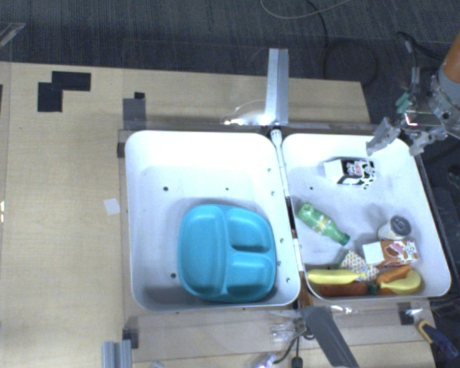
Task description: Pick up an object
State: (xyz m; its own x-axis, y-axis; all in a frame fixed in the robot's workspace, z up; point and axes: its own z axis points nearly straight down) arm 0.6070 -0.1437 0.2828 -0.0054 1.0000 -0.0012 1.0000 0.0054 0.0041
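Observation:
My gripper [401, 138] hangs over the far right corner of the right bin [414, 182], open, with nothing between its fingers. Just below and left of it a small black-and-white carton [351, 171] lies on the bin floor. A green bottle [322, 224] lies tilted near the bin's left wall. Along the front wall sit a banana [333, 277], a patterned packet [355, 262], an orange-and-white carton [399, 250], an orange item [391, 273] and a small round grey-topped object [399, 226].
The left bin [153, 175] holds a blue divided plate [228, 251] toward its front right. A metal post [277, 83] rises behind the wall between the two bins. Cables [307, 6] lie on the dark floor beyond the bench.

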